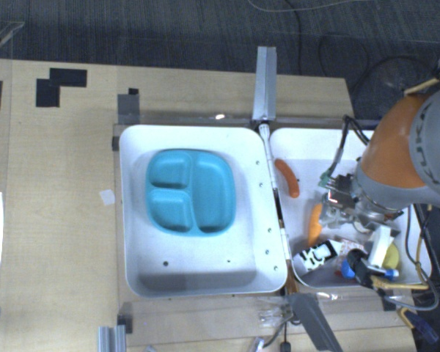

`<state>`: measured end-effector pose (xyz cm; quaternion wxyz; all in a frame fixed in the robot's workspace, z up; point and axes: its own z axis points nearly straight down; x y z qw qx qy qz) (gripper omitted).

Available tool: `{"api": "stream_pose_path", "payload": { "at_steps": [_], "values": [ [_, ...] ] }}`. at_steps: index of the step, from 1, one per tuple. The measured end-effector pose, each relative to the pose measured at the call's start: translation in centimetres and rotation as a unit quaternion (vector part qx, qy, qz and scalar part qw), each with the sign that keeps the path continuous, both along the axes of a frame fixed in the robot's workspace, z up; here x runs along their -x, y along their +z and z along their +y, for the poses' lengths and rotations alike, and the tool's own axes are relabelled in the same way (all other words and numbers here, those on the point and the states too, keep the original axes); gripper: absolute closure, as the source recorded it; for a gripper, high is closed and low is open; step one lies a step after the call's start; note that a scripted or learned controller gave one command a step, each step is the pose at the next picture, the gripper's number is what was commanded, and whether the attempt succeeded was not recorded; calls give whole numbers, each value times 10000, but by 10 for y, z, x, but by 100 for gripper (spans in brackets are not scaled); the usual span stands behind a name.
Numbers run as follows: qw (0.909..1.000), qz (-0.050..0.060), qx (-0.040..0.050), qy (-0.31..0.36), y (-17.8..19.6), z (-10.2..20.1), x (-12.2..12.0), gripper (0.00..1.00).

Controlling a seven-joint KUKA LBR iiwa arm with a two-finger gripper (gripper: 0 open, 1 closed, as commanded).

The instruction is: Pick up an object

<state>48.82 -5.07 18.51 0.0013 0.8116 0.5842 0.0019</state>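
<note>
My gripper hangs low over the middle of the right bin, under the grey wrist with the orange band. An orange carrot-like piece lies just left of it, close by; whether they touch I cannot tell. A reddish-orange sausage rests farther back near the bin's left wall. A black-and-white object sits at the front of the bin, with a small blue thing to its right. A yellow item pokes out beneath the wrist at the right.
The left bin holds a blue divided plate. A grey metal bar runs back from the divider between the bins. Cables lie on the dark floor behind the bench.
</note>
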Motion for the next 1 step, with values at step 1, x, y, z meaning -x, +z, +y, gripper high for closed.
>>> {"api": "stream_pose_path", "payload": {
  "at_steps": [1],
  "values": [
    [10000,-15,4,43,10,1,-2,100]
  ]
}}
